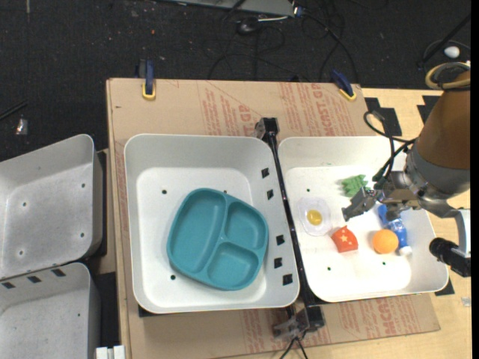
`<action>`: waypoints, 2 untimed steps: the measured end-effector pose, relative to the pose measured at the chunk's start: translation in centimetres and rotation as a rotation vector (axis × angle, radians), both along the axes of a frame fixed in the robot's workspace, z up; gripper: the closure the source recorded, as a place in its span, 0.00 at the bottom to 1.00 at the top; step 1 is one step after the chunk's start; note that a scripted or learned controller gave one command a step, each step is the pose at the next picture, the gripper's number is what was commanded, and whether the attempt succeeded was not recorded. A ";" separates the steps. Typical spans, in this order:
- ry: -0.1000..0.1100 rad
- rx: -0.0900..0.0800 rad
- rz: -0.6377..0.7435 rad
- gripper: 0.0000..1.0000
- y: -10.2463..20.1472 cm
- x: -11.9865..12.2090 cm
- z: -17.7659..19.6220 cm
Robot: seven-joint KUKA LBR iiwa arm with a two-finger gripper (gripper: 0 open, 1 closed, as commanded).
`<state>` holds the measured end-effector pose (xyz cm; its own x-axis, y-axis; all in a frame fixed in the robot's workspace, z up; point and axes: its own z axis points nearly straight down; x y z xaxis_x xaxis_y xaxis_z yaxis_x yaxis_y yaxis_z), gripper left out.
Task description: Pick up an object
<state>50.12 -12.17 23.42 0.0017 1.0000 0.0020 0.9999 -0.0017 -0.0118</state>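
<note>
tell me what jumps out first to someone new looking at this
The teal divided plate lies alone in the left bin. In the right bin, small bright things cluster: a red block, an orange ball, a fried egg toy and a green piece, with the gripper low among them.

The pincer (358,205) hangs over the right bin (352,286), hemmed in by small things. Just behind it lies a green piece (354,185); just to its left, toward the divider, a clear lid with a yellow centre (314,217); just in front, a red block (344,239). On the arm's side sit an orange ball (385,241) and a blue item (394,226), close together. Bare bin floor lies beyond the red block toward the near rim, and far behind the green piece. The left bin (150,163) holds a teal divided plate (218,238), with open floor around it.
</note>
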 end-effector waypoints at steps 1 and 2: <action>-0.011 -0.002 0.003 0.00 0.0 0.2 0.5; -0.005 0.000 0.001 0.00 0.7 -0.3 -5.6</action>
